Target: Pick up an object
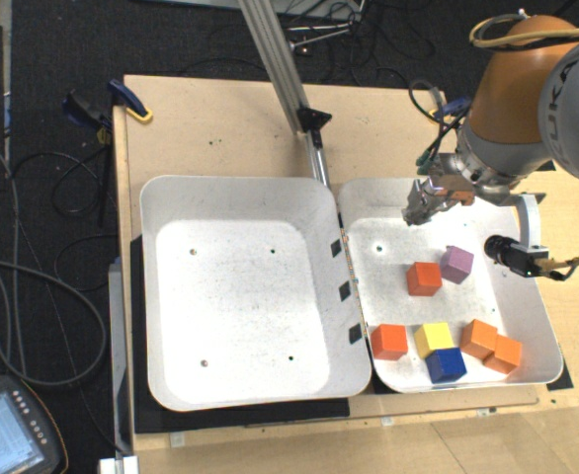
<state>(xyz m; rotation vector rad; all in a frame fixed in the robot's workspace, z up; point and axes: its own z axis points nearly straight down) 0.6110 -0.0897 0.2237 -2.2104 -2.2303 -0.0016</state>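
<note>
A KUKA arm's gripper [423, 205] hovers above the far end of the right bin [388, 197], nothing visibly between its fingers; whether they stand apart or together cannot be told. The approach step appears in hand, and the next move likely calls for descending onto one block, perhaps the nearest orange cube [424, 278]. Seven blocks lie there: four orange, one purple [457, 263], one yellow [433, 339], one blue [447, 364]; the left bin [161, 265] sits alongside.

Arm [527, 87] reached in from the right, orange band above the wrist; pincer [423, 205] pointed down and leftward.
</note>
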